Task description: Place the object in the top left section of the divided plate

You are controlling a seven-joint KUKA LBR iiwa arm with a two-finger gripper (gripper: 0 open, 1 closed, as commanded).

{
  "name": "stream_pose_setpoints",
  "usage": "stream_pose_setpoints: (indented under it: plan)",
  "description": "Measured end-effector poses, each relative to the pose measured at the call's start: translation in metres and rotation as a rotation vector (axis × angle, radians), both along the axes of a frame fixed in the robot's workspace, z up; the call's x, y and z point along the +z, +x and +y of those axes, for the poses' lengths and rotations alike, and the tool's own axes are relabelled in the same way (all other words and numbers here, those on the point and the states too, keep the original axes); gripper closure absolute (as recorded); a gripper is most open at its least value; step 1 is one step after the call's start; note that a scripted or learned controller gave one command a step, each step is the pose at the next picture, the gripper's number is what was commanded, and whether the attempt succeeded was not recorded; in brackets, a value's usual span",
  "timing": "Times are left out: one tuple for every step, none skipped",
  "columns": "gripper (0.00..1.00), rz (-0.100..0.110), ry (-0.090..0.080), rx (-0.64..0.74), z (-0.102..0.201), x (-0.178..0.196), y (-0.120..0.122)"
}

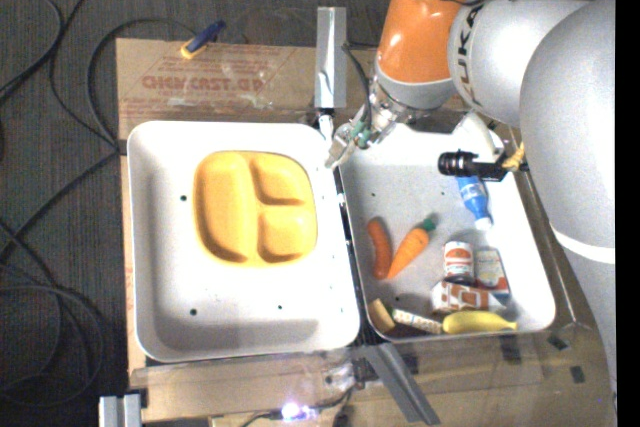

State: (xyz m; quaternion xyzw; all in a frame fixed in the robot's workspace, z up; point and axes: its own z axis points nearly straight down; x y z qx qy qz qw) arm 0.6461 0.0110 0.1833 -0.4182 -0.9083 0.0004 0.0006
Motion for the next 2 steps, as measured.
stream_pose_setpoints:
  plan:
    - [1.0,0.0,-0.001,0.074,0.039,0.023,-0.061]
    - [1.0,-0.001,0.002,0.6,0.043,0.024,-0.125]
